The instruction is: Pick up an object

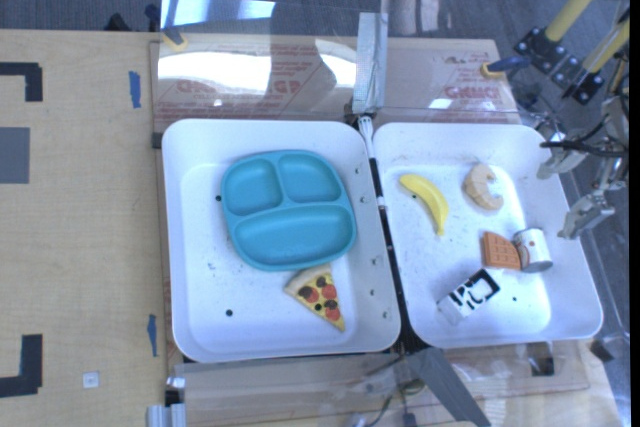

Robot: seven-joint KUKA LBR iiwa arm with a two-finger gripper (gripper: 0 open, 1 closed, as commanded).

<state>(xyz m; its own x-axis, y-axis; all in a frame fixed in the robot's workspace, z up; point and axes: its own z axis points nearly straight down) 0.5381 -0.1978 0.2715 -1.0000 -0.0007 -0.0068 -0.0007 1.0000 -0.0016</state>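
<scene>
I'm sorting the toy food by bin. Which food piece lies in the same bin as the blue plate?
The pizza slice, just below the blue divided plate in the left bin. The banana, bread piece and waffle lie in the right bin.

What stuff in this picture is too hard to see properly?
- Gripper: in the camera view it sits at the right edge among cables, too cluttered to tell whether it is open.
- Black-and-white block: its printing is too small to read.
- Small can: its label is too small.
- Back panel: glare washes out its red lettering.

yellow banana point(426, 199) lies flat in the right bin point(570, 310), near a tan bread piece point(484, 186).
</scene>
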